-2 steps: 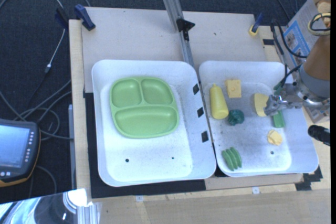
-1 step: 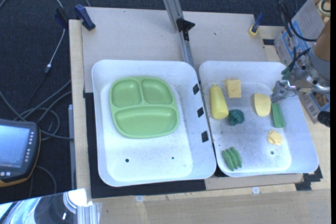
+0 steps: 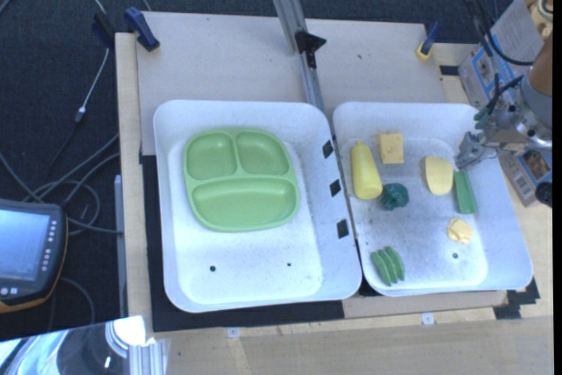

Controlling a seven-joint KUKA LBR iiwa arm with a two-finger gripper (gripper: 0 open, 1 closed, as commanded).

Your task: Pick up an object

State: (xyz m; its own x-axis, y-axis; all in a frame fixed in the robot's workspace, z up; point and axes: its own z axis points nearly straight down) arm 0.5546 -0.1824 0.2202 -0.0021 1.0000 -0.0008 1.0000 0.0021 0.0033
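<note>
Green pea pod point(image 3: 387, 264) lies well down-left of the claw point(image 3: 468, 152). We cannot tell the claw's state; view is poor there. Nearest targets: dark green stick point(image 3: 464, 192) just below it, yellow oval piece point(image 3: 438, 175) beside. We should centre over one, descend vertically, avoiding the right bin point(image 3: 509, 228) wall.

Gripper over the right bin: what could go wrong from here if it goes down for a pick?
The gripper sits near the right bin's far edge, right beside the pale yellow piece and the green stick. These two lie close together, so it might nudge one while closing on the other, or catch both.
</note>
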